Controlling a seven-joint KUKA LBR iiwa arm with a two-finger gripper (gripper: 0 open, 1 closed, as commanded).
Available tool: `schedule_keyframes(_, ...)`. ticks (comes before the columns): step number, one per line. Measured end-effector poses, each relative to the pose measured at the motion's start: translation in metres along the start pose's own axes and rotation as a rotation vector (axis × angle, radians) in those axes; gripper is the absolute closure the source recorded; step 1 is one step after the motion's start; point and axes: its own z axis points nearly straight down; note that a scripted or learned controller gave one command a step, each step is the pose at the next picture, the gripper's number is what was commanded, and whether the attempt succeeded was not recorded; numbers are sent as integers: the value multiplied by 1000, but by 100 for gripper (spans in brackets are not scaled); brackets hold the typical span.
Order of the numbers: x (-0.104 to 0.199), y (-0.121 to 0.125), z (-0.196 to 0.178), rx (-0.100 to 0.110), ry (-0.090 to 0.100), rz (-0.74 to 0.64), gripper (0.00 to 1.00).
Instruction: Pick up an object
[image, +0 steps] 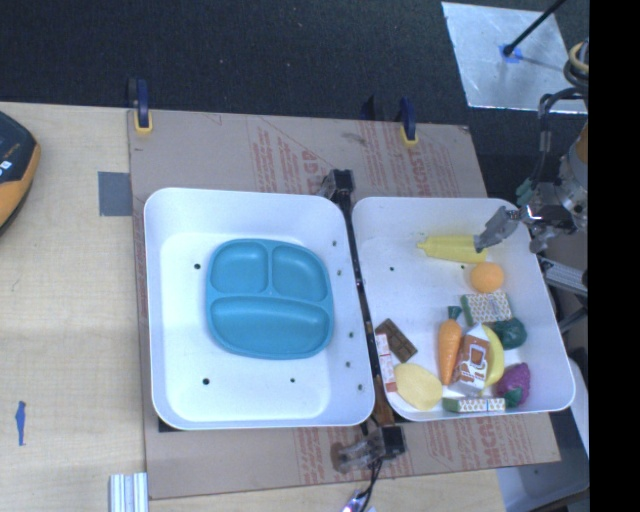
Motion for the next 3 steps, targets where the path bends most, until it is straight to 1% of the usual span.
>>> schedule_keyframes(1, 10, -63, 134, -2, -4, 0, 0)
schedule_keyframes(2, 35, 0, 128, -12, -6, -4, 0)
schedule_keyframes(3, 29, 61, 129, 20, -1, -6, 0)
